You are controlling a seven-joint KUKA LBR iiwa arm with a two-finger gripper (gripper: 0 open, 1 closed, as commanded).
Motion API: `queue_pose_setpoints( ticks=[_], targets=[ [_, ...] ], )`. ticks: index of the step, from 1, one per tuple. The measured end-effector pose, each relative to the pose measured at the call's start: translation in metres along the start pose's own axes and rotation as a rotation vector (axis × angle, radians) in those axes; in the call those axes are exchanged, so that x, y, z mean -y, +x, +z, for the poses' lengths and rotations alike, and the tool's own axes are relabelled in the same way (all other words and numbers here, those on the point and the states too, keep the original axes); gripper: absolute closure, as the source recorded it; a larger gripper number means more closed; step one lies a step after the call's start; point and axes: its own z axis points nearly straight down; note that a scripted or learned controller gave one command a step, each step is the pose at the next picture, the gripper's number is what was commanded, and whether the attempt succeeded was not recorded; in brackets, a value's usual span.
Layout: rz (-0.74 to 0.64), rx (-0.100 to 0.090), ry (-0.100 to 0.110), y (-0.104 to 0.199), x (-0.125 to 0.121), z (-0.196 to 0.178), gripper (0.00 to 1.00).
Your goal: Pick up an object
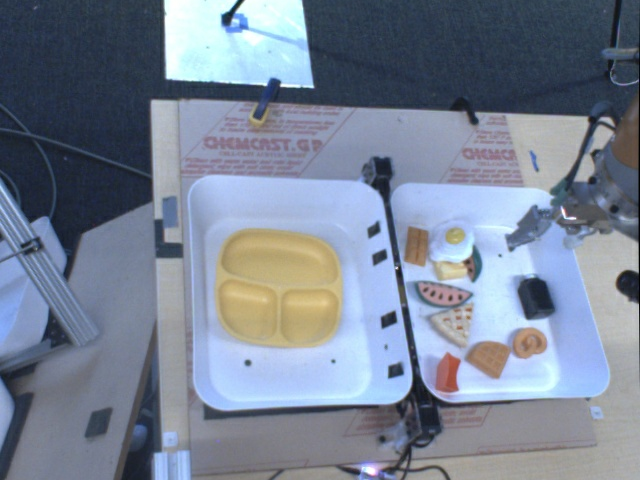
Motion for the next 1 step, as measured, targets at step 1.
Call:
queue_pose_setpoints(
  ticks=[1],
  targets=[
    [0.000, -0.001, 0.002, -0.0057, 0.0496, 0.1646, 0.00]
  ],
)
